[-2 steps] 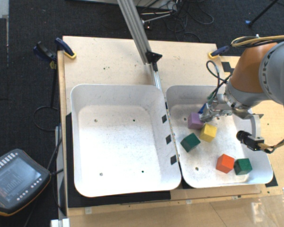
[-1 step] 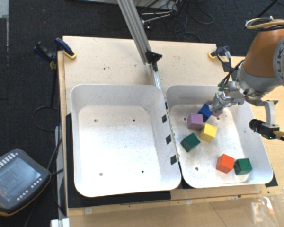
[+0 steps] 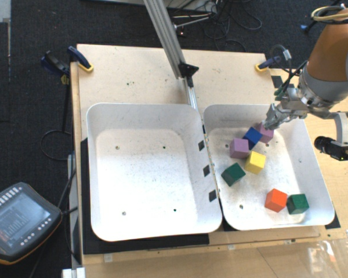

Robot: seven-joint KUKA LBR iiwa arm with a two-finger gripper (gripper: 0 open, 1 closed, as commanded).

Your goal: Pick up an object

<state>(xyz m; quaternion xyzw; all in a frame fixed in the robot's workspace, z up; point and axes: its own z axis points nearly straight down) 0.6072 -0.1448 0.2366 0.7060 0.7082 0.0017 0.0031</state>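
Pale wooden bench (image 3: pixel 139 74) on dark carpet, bearing two shallow white bins side by side. Left bin (image 3: pixel 98 155) bare of blocks; right bin (image 3: pixel 316 178) scattered with them. Reaching in from the right, gripper (image 3: pixel 272 123) low at the far rim of the right bin, pressed against a blue cube (image 3: pixel 253 135) and a pink one (image 3: pixel 267 134), probably lined up for a grab. Open or closed: cannot tell. Beside the blue cube, crowded: purple (image 3: pixel 239 147), yellow (image 3: pixel 255 161), dark green (image 3: pixel 233 174). Well apart from it, near the front rim with open room around: orange (image 3: pixel 276 200), green (image 3: pixel 297 203).

the arm (image 3: pixel 327 57) has a wide orange band, grey rounded housing below, and a pale metal gripper (image 3: pixel 276 118).
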